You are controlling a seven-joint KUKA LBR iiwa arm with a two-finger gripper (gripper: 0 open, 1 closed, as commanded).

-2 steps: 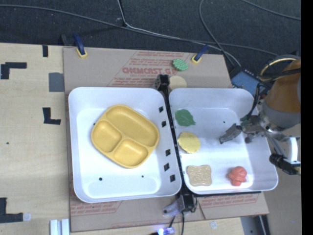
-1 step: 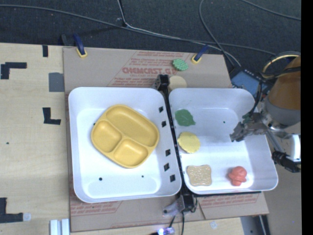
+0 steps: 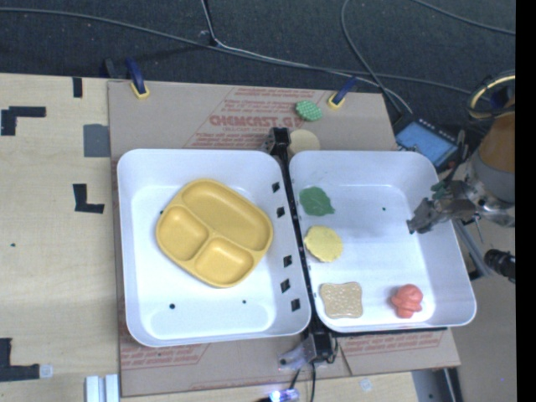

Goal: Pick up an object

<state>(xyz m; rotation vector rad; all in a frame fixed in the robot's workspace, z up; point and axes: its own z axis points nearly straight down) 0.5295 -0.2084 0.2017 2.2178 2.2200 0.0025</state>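
Note:
The right bin [image 3: 368,164] holds a green leaf-shaped piece [image 3: 316,200], a yellow round piece [image 3: 323,244], a beige toast-like square [image 3: 341,299] and a red piece [image 3: 406,300]. My gripper [image 3: 421,220] hangs at the right bin's right rim, above its inner wall, apart from all of these. Nothing shows between its fingers. The red piece lies nearest, below and slightly left of it.
The left bin [image 3: 134,224] holds a yellow divided tray [image 3: 214,231]. A green waffle-like piece [image 3: 307,109] lies on the cardboard behind the bins. A blue device [image 3: 429,141] and cables sit at the back right. Black clips line the divider between the bins.

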